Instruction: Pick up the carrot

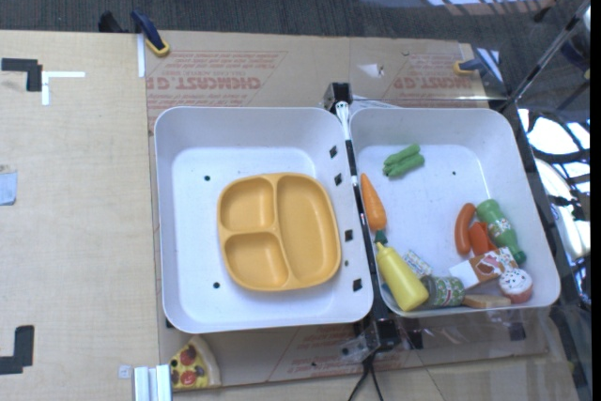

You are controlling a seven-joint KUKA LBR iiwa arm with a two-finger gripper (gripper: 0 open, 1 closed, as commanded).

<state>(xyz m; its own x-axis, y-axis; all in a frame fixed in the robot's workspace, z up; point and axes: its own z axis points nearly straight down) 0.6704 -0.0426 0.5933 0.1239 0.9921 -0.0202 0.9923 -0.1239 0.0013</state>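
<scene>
The carrot (374, 203) is orange with a green stub at its lower end. It lies lengthwise along the left wall of the right bin (498, 131), just above a yellow mustard bottle (401, 278).
The left bin (178, 230) holds a yellow three-part plate (279, 230). The right bin also holds green pea pods (403, 161), a red sausage (464, 228), a green bottle (499, 229) and several small toy foods at its lower right. A pizza-slice toy (192, 365) lies on the bench below the left bin.
</scene>
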